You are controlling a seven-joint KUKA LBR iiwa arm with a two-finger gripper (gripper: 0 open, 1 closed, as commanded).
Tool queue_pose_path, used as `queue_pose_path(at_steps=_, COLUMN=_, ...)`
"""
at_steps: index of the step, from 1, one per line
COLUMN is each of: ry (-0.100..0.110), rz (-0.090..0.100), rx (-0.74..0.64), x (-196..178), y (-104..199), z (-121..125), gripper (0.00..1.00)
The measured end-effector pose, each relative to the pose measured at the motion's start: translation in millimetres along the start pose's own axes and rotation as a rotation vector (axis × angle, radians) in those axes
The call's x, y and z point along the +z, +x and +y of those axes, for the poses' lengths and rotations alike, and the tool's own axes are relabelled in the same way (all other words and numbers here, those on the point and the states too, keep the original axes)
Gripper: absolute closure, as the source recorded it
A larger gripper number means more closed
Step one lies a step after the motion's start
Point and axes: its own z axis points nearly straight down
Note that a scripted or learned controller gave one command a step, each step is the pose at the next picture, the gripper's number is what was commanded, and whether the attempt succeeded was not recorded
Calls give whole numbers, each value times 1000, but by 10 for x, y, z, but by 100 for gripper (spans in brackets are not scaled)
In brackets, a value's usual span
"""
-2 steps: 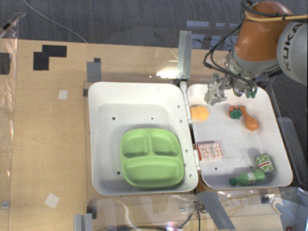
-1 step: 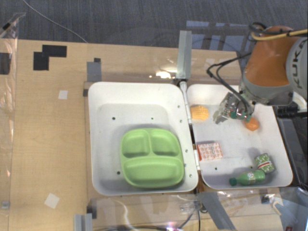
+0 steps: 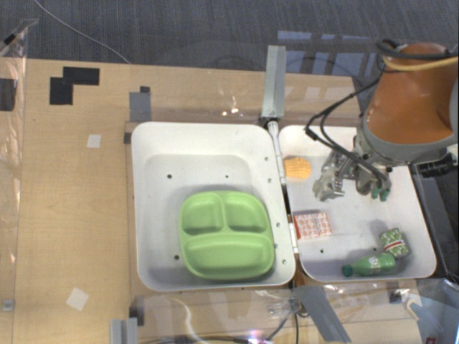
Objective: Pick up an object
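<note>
My gripper [image 3: 353, 183] hangs over the middle of the right bin [image 3: 423, 260], fingers pointing down and spread apart, with nothing between them. An orange round object [image 3: 297, 168] lies just left of it near the bin's left wall. A small red-and-white patterned packet [image 3: 313, 225] lies below the gripper. A green bottle [image 3: 370, 264] rests on its side near the bin's front edge, and a small green-and-red can [image 3: 394, 241] sits right of it.
The left bin [image 3: 154, 163] holds a green divided plate [image 3: 226, 233]. A grey divider post [image 3: 273, 84] stands behind the seam between the bins. The arm's orange band [image 3: 412, 99] looms over the right bin's back right.
</note>
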Motion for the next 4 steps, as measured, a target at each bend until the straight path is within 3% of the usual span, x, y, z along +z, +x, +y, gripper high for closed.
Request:
queue_pose_path(at_steps=1, ry=1, rz=7, rx=-432, x=418, y=356, z=-428, gripper=100)
queue_pose_path(at_steps=2, ry=1, rz=4, rx=314, x=419, y=424, z=390, gripper=100)
queue_pose_path(at_steps=3, ry=-2, rz=3, rx=163, x=8, y=598, z=1102, gripper=100)
queue_pose_path(at_steps=4, ry=-3, rz=5, rx=-378, x=194, y=703, z=1694, gripper=100)
